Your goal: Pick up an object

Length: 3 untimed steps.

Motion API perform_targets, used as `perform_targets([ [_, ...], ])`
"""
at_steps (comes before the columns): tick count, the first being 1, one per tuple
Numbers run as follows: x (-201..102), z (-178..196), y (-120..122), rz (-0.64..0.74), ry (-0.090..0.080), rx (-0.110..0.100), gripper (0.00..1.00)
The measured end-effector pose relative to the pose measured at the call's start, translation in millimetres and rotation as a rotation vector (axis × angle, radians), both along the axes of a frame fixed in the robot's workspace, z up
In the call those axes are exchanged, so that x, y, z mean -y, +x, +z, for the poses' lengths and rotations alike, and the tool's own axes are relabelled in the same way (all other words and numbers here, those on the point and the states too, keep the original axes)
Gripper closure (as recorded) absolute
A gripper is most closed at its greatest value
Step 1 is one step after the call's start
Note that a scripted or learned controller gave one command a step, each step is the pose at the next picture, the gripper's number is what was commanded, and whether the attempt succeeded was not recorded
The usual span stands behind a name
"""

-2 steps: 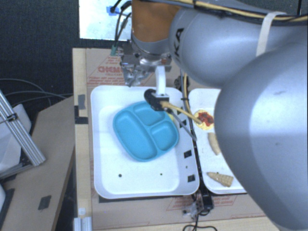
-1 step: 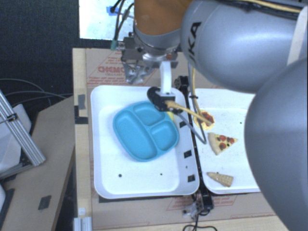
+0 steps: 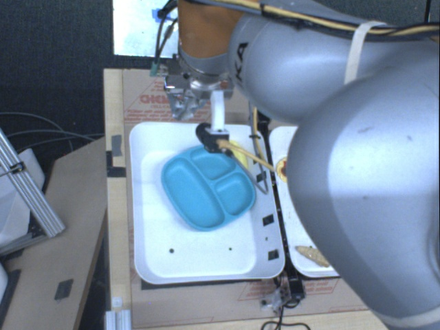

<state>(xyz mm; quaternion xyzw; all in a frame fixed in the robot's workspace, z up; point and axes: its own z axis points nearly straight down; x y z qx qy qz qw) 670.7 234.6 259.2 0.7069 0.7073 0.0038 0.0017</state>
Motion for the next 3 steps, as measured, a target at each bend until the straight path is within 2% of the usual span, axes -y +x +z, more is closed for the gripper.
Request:
perform_targets([
  [1,-0.3,115.3,-42.2,0.005,0.001,-0.001,1.0],
  [2,97.8,91.5,-22.0,-0.003,-0.003,-0.006,1.0],
  [3,44.8,103.8,-1.3,0.005,-0.001,-0.002,1.0],
])
